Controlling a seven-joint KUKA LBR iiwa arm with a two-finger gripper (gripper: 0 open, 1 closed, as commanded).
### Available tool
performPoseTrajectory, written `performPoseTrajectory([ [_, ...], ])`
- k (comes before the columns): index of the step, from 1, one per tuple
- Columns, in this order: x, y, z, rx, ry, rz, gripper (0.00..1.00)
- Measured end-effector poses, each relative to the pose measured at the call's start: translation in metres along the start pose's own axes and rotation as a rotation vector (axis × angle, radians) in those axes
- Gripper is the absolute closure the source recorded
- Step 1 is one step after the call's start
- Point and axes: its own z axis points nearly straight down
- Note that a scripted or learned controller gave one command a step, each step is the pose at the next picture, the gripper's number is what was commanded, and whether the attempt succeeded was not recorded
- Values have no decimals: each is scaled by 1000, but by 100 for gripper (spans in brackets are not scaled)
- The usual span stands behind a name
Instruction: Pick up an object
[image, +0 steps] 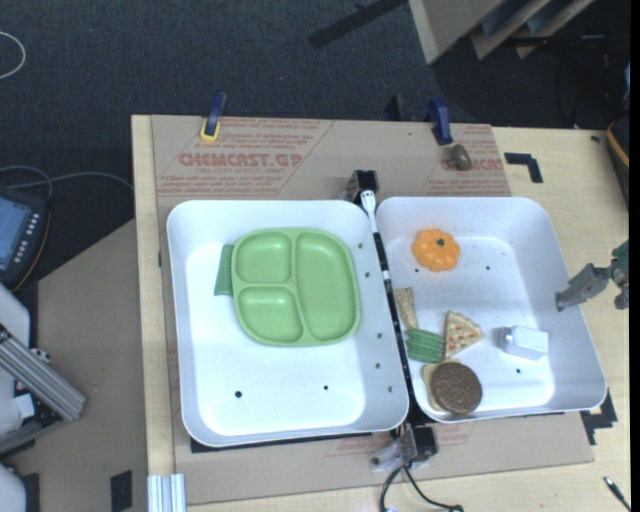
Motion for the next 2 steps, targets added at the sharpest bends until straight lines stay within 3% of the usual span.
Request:
performPoseTrajectory([
  [1,1,2,-6,-12,-4,-5,0],
  [2,5,5,37,-7,-1,-4,0],
])
